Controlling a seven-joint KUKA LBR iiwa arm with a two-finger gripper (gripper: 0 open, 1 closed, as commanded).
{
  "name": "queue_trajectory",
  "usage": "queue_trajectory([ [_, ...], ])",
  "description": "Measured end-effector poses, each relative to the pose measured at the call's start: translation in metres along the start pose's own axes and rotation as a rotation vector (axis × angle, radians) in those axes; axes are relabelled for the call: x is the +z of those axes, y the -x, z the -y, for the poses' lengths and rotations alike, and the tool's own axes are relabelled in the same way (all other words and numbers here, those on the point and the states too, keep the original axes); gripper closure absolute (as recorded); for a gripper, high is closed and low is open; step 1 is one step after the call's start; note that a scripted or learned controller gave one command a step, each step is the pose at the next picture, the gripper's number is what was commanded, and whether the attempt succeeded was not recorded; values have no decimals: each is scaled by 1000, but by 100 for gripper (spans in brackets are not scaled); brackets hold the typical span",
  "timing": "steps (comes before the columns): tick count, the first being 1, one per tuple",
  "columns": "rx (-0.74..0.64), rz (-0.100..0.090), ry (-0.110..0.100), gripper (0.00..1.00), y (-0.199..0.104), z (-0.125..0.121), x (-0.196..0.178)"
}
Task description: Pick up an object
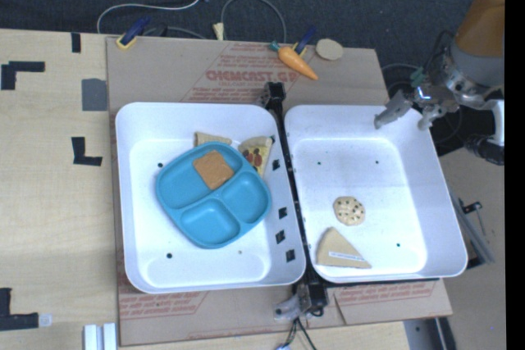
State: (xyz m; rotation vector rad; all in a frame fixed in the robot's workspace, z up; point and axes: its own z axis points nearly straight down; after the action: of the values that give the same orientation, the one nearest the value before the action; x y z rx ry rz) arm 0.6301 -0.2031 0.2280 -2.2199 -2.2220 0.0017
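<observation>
The left bin [135,176] holds a smooth blue divided plate [213,197], hard-looking plastic, with a flat brown square like a cracker [214,170] in one compartment. A pizza-like slice [257,152] and a second tan piece [209,140] poke out from behind the plate's rim.

In the right bin [410,176] lie a small round cookie [349,211] with dark chips and, just beside it toward the front, a tan wedge [342,250] like a slice of bread or cheese. Both are likely toy food: light, stiff, low and flat, so they could slip from a pinch. The cookie, lying apart from the walls, looks the easiest pick, taken across its edges.

Behind the bins, a toy carrot [297,62] and a pale disc [330,50] rest on cardboard.

The gripper [408,111] hovers over the right bin's far right corner, fingers spread apart and holding nothing.
</observation>
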Motion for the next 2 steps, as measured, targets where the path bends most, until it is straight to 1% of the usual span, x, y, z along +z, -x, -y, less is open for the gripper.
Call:
queue_trajectory([
  [1,2,-3,-9,0,-21,63,54],
  [2,-2,-5,-10,0,-71,96,119],
])
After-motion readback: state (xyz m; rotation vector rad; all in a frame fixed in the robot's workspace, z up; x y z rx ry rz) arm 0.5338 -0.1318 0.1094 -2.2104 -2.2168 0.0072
